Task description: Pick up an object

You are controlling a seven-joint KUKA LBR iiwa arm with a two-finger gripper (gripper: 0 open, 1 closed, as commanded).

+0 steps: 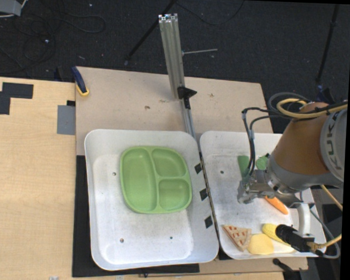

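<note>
Dark carpet strewn with cables lies behind the bench (223,104), and a metal post (173,54) rises from the bench's far side, above the gap between the two bins. A small blue and yellow tool (80,82) lies at the bench's far left corner.

The left bin (100,220) holds a green divided plate (155,179) with three compartments. It lies flat in the far half of the bin, nearer the bin's right edge than its left.

The right bin (221,150) holds the loose things. A green piece (244,164) lies toward the bin's far edge, partly hidden behind the arm (303,149). An orange piece (277,204), long and thin, lies near the middle of the bin, half under the wrist. Along the near edge lie a tan checked wedge (236,235), a yellow lump (261,245) just beside it on the right, and a yellow oblong (270,230) touching the far side of the lump.

The gripper (247,194) hangs low over the middle of the right bin, just left of the orange piece and on the near side of the green piece. From this angle I cannot tell how far it is open, nor whether it has hold of anything.
</note>
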